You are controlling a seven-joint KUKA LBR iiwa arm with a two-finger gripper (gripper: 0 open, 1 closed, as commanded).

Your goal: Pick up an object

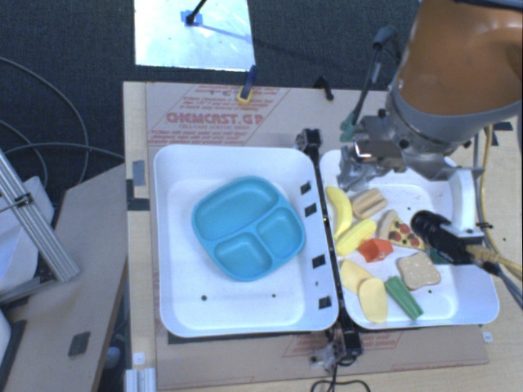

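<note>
Meanwhile, the gripper (357,172) hangs at the upper left of the right bin (474,300), just above the hot dog (368,202), its state impossible to tell.

We can make out faint red printed lettering on the cardboard sheet (219,114) behind the bins, too blurred to read.

Below me lies dark carpet (65,23), with a shiny metal sheet (193,21) at the top edge, cables (49,149) crossing left, and a cardboard-covered bench (214,114).
</note>
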